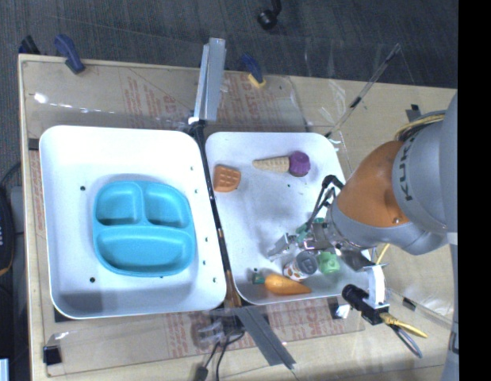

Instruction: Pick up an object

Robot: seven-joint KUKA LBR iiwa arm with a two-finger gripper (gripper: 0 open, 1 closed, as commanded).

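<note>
In the right bin [253,213], my gripper [291,251] is down near the front edge, reaching in from the right. An orange toy carrot [285,285] lies just in front of it along the bin's near wall. Close to the gripper's right side sits a small green object [330,262], partly hidden by the wrist. Farther back rest a toy ice-cream cone with a purple scoop [283,163] and an orange waffle-like piece [226,178]. Nothing can be seen between the gripper's parts.
The left bin [63,173] holds a blue divided plate [143,228]. A metal bar [209,78] runs up from the gap between the bins. Blue clamps [69,52] sit at the bench's far edge.
</note>
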